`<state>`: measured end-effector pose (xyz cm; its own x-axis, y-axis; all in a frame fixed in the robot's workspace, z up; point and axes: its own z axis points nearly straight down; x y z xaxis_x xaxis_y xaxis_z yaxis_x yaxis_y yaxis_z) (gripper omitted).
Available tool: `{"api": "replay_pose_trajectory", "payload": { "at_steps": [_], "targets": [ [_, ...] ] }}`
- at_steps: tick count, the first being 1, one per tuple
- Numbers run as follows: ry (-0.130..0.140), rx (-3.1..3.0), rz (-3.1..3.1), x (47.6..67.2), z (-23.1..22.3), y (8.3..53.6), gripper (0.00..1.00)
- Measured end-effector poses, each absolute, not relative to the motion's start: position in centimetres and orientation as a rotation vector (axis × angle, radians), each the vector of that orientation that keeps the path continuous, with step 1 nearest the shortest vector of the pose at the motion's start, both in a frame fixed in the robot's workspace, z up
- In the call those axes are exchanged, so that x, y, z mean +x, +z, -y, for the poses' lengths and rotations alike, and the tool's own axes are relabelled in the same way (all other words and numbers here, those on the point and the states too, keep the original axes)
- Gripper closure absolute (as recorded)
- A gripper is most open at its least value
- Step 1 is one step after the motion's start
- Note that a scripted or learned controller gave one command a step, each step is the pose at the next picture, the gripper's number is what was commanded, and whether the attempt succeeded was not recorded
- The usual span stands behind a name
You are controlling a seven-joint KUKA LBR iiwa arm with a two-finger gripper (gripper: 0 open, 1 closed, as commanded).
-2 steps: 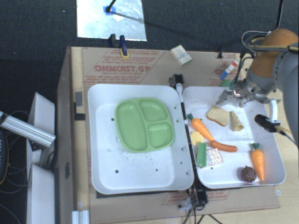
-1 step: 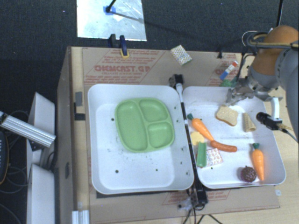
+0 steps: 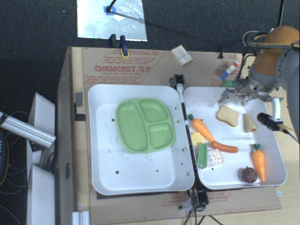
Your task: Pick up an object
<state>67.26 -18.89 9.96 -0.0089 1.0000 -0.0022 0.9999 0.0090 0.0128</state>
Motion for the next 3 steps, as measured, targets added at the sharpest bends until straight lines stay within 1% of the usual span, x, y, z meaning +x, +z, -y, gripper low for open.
{"api": "replay_pose_trajectory", "payload": {
  "at_steps": [1, 2, 3],
  "targets": [
    [0.007, 2.216, -2.224, 67.1, 20.5, 8.8, 0.00],
    [0.012, 2.207, -2.222, 67.3, 20.5, 10.0, 1.00],
    [0.011, 2.207, -2.223, 67.2, 20.5, 10.0, 0.00]
  ]
}}
